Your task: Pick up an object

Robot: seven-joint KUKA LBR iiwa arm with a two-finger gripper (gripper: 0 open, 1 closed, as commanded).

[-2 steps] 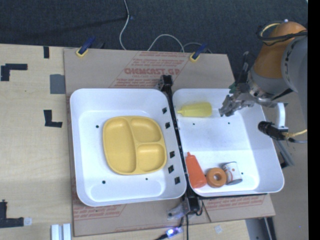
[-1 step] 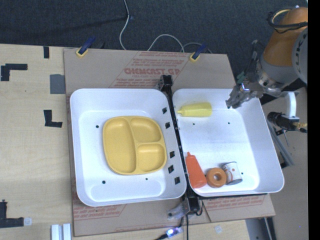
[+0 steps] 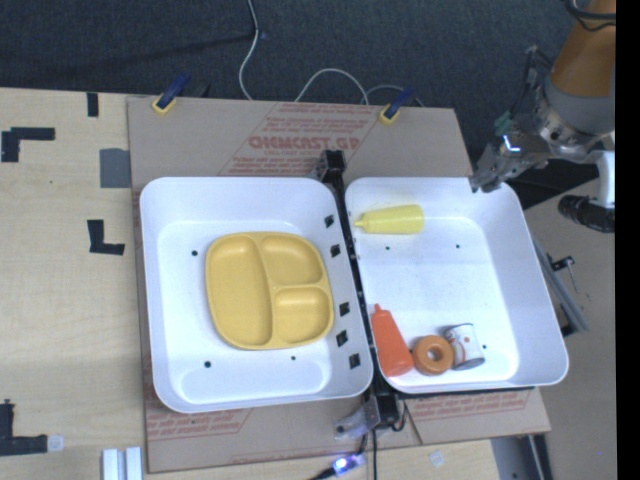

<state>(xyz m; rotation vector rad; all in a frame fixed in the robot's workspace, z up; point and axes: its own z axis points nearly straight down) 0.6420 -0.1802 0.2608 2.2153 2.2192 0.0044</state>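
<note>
The gripper (image 3: 487, 176) is hanging over the far right corner of the right bin (image 3: 500, 288), just outside its rim, at the end of the grey arm (image 3: 585, 58) with its orange band. Whether its fingers are spread or closed cannot be told from here, and nothing is showing between them.

In the right bin, a yellow mustard bottle (image 3: 390, 220) is lying on its side near the far edge, close to the divide between the bins. Along the near edge, an orange bottle (image 3: 389, 341) is lying against the left wall, an orange ring (image 3: 433, 355) is sitting just beside it, and a small silver can (image 3: 465, 346) is touching the ring on its right. The middle of this bin is lying open, giving broad room between the mustard bottle and the near cluster.

In the left bin (image 3: 165, 268), a yellow divided plate (image 3: 268, 290) is sitting near the centre, with bare floor showing all around it.
</note>
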